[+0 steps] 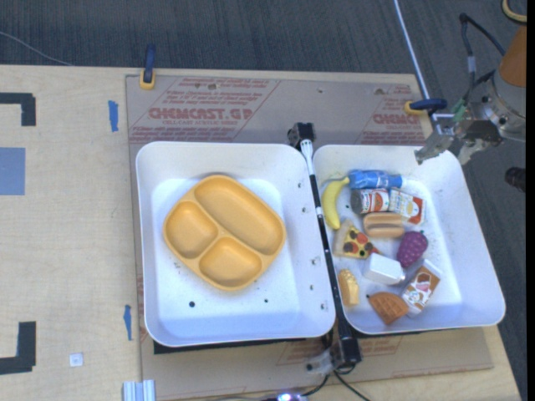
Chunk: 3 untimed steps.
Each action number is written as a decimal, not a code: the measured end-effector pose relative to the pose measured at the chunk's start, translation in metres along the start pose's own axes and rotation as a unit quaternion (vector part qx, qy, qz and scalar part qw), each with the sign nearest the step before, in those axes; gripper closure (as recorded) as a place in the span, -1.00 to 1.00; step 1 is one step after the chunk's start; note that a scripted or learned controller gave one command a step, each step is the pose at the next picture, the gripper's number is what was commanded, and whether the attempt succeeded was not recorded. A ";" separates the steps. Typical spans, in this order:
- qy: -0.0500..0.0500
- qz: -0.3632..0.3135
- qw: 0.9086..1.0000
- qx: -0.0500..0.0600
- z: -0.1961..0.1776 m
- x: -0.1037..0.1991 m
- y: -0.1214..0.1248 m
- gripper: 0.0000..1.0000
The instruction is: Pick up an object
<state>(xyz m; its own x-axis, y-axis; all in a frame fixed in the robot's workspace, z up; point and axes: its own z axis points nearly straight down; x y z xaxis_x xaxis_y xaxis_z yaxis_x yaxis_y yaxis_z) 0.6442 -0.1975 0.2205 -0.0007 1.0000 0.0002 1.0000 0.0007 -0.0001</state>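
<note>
Nothing is picked yet. The tool (pixel 441 143) hangs over the right bin's (pixel 476 224) far corner, holding nothing I can see; its grip state I cannot tell. The toy food (pixel 380 241) lies untouched in that bin.

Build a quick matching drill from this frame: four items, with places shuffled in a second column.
Items:
1. yellow three-compartment plastic plate
2. yellow toy banana
3. purple toy grape bunch
4. gripper

Places:
A. over the right bin's far right corner
B. left bin
C. right bin, against its left wall
D. right bin, right of the hot dog

Pairs: 1-B, 2-C, 3-D, 4-A
</note>
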 end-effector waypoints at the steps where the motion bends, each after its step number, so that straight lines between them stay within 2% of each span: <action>1: -0.001 0.000 1.000 -0.002 0.114 0.012 -0.017 -1.00; 2: -0.005 0.000 1.000 -0.012 0.123 0.044 -0.060 -1.00; 3: -0.007 0.000 1.000 -0.017 0.108 0.043 -0.056 1.00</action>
<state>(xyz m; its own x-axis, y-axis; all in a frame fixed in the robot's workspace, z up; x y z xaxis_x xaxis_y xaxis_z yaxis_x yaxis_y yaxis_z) 0.5878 -0.1541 0.1122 0.0003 0.9999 -0.0131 0.9994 0.0001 0.0341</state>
